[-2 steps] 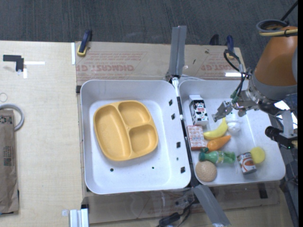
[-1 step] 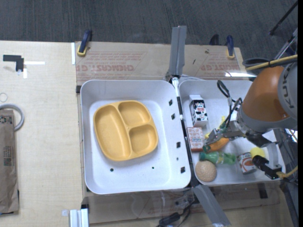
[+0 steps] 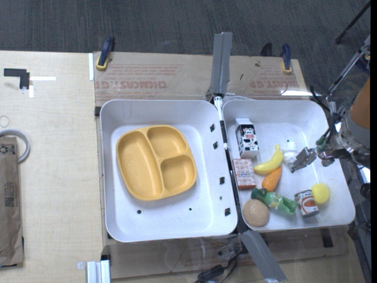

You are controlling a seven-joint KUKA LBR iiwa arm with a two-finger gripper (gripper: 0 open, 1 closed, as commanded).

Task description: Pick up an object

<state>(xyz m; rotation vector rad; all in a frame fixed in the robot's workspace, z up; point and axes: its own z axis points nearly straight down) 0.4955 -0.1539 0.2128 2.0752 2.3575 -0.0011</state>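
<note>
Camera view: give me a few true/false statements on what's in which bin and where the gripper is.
1. The yellow tray lies in the left bin. True.
2. The banana lies in the left bin. False: it is in the right bin, next to the carrot.
3. The gripper is over the right bin. True.
4. The gripper holds the can. False: the can sits on the bin floor beside the lemon, apart from the gripper.
5. The milk carton stands inside the tray. False: it is in the right bin, near the divider.
</note>
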